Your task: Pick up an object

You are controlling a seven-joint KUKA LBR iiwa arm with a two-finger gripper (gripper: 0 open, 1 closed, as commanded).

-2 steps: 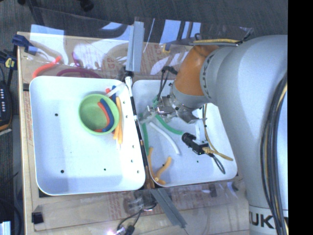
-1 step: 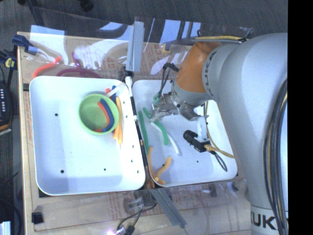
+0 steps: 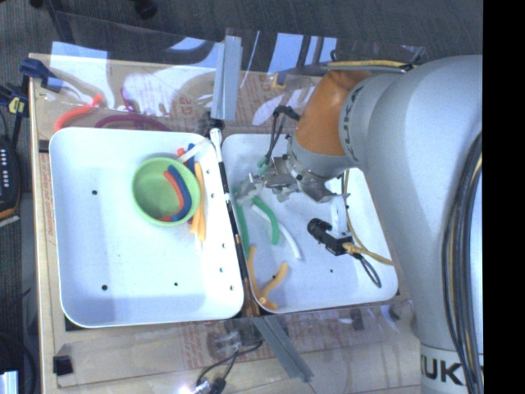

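The gripper (image 3: 275, 179) hung low over the far left part of the right bin (image 3: 328, 290), close to the wall it shares with the left bin (image 3: 107, 261). The wrist and its fittings hid the tip, so whether it was spread or pressed together could not be told, and nothing could be seen caught in it.

The likeliest thing to pick was the green curved piece (image 3: 267, 220), which lay on the bin floor just beside the gripper, on the side toward the near edge. A second bit of green (image 3: 245, 192) lay against the shared wall. A pale strip (image 3: 292, 246) sat just beside the green curved piece, and an orange curved piece (image 3: 276, 279) lay in the near left corner.

The green curved piece looked like thin moulded plastic: probably light, fairly stiff and somewhat slick (a guess from its look, not a test). Being flat and narrow, it would likely skid on the smooth white floor if only nudged. The best hold would seem to be across its narrow width near the middle of the arc, well clear of the pale strip.

In the left bin a green bowl (image 3: 164, 191) stood near the far right corner, holding red and blue curved bits, with an orange stick (image 3: 198, 220) leaning at its rim.
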